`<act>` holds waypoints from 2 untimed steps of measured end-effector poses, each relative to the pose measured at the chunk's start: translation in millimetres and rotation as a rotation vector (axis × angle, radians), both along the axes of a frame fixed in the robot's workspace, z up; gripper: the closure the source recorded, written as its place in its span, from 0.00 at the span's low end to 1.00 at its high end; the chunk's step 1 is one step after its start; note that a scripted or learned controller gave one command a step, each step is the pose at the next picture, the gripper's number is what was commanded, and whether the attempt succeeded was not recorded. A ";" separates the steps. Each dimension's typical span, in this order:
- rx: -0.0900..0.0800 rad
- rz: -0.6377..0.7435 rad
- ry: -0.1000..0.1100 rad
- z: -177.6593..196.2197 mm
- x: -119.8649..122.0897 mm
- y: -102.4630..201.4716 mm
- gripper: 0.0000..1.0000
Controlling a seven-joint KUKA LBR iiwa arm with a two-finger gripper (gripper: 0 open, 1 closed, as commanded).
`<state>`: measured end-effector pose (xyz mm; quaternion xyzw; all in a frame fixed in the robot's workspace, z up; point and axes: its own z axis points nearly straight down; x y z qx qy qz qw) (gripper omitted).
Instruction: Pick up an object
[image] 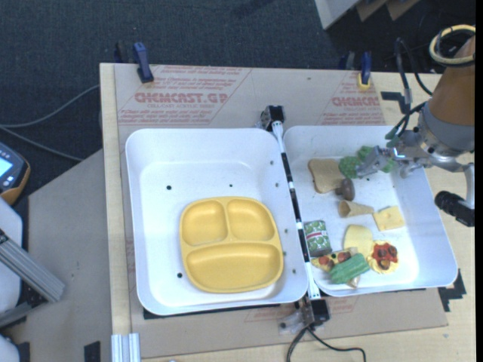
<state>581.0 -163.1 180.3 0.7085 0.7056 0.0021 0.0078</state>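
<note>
Across the bench [113, 202] sit two shallow white bins side by side. Left bin [151, 164] carries a yellow divided plate [229, 243], lying flat near its middle. Right bin [430, 262] holds a scatter of toy food — a tan bread slice [324, 174], a green leafy piece [358, 161], a small brown piece [346, 189], a pale wedge [355, 209], a yellow cheese square [389, 218], a pale yellow piece [359, 239], a small green packet [315, 236] against the dividing wall, a green vegetable [349, 268] and a pizza slice [384, 256] near the front edge.

The arm [453, 104] reaches in from the right, and its end effector [392, 159] sits low over the far part of the right bin, just beside the green leafy piece and possibly touching it. Whether its fingers are parted or closed cannot be told at this size and angle, and nothing is plainly seen between them.

As a judgement, the task is early to midway — the approach looks made, yet every item appears to rest in the bin, so the grasp and lift are not yet shown as done.
</note>
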 end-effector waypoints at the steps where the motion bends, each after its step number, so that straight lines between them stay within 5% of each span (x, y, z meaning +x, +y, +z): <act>1: 0.007 0.005 0.010 -99.8 50.0 -2.9 0.00; 2: 0.009 0.006 0.011 -93.0 -18.5 59.8 0.00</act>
